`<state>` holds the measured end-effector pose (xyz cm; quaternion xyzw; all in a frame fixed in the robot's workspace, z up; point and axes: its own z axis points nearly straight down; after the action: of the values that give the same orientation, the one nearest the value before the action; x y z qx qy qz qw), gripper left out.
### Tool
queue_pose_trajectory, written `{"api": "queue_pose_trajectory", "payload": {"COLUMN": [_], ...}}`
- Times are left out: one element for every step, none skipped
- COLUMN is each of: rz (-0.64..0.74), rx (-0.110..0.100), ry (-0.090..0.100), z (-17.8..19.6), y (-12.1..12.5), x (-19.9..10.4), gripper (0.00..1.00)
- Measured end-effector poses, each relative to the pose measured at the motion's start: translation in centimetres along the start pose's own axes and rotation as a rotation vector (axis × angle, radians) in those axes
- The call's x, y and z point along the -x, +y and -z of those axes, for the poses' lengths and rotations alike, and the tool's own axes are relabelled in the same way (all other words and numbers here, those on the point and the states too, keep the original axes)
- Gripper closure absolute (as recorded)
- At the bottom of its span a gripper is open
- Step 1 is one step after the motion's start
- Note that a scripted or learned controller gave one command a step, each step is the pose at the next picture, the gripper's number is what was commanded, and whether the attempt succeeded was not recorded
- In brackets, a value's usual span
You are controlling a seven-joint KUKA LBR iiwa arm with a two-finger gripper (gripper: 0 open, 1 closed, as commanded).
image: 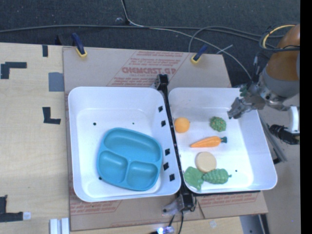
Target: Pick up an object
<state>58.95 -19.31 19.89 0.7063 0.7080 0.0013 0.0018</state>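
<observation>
Here's the grey arm with its orange band leaning in over the far right rim of the right-hand shallow white bin (261,145), wrist tilted down, the two-finger gripper (236,112) hovering just beside the small green broccoli floret toy (218,124). How far the tips are parted, I cannot tell; nothing sits between them. The broccoli lies close to the gripper, with the orange plastic carrot (207,142) just beyond. It looks light, rigid, bumpy: pinch across the crown.
</observation>
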Motion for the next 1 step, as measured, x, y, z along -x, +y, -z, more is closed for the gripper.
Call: {"api": "queue_pose_trajectory", "payload": {"rz": [-0.001], "rx": [-0.004], "ry": [0.001], "z": [1.49], "y": [0.04], "x": [-0.07], "gripper": [1.00]}}
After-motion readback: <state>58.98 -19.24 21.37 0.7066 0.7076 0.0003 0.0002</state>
